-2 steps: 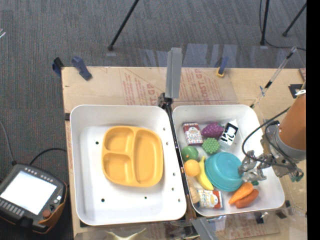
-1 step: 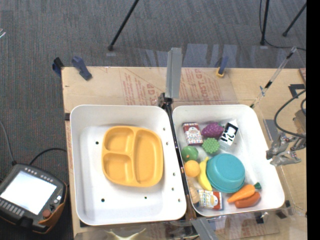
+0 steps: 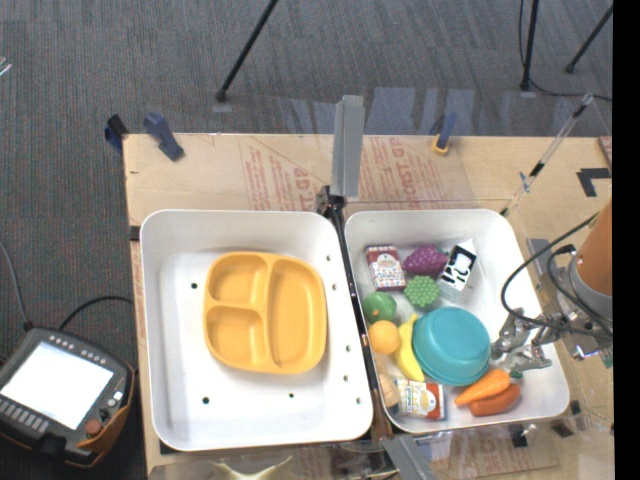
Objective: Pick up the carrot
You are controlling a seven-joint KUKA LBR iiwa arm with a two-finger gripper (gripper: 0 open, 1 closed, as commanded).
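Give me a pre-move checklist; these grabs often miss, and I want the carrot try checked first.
1. Carrot in view, unobstructed from above: ok.
2. Carrot lies in the right bin, near its front right corner: ok.
3. Gripper above the carrot: not ok, it sits a little behind and right of it.
4. Room around the carrot: not ok, the teal bowl and a reddish sausage crowd it.
5. Finger state: cannot tell.
6. Carrot between the fingers: not ok, nothing held yet.
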